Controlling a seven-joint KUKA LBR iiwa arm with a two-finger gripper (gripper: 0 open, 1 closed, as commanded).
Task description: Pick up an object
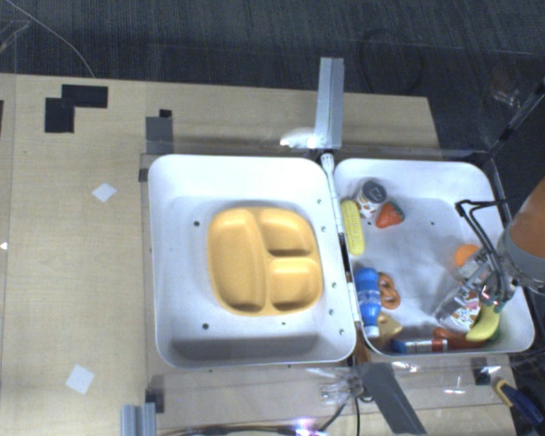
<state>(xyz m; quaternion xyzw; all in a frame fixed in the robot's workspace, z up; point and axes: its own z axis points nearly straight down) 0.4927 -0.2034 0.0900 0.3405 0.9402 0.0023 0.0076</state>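
The right bin [427,175] holds several small objects. A yellow corn cob [351,226] lies along its left wall, with a strawberry [390,214] and a small grey-topped can [372,192] beside it. A blue bottle [367,294] and a brown pretzel [388,290] sit lower left. My gripper [473,291] hangs low over the bin's lower right corner, above a shiny packet [457,309], next to a banana [484,325] and an orange piece [466,255]. A red and blue marker [424,343] lies along the front wall.
The left bin [173,243] holds a yellow divided tray [262,259]. The arm's orange band [538,221] enters from the right edge above the right bin's wall. A metal post [330,103] stands behind the bins.
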